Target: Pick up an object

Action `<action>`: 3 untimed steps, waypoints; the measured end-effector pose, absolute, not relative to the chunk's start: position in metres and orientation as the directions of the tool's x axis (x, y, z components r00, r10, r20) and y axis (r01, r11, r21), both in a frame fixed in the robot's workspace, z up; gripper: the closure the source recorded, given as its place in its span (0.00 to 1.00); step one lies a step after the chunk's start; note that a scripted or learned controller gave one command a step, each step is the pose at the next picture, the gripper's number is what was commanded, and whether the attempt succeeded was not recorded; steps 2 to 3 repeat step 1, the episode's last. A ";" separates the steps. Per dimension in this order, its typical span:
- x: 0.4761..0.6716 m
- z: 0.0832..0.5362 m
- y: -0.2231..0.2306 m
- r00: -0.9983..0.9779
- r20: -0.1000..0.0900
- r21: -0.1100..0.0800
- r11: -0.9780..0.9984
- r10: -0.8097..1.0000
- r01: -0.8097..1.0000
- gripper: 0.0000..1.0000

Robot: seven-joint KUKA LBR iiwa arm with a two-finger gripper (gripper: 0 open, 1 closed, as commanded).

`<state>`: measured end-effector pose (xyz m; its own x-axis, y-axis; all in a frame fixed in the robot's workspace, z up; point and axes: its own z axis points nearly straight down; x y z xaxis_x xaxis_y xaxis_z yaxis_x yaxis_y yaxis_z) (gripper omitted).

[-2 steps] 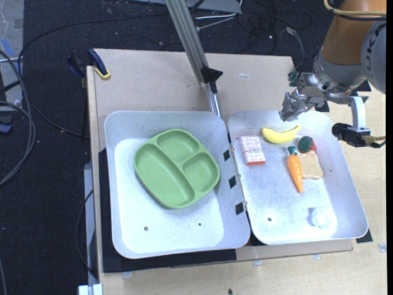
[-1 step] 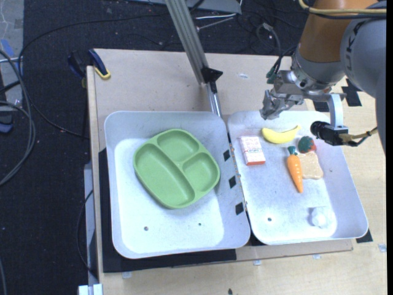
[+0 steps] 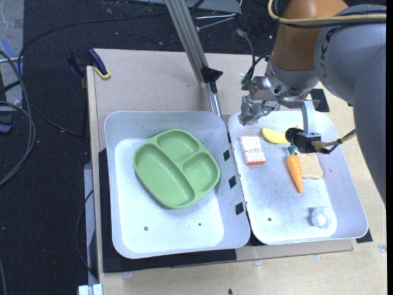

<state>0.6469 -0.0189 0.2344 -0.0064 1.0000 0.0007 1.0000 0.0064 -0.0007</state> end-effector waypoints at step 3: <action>0.632 0.235 0.035 -0.007 0.001 -0.002 0.007 1.000 1.000 1.00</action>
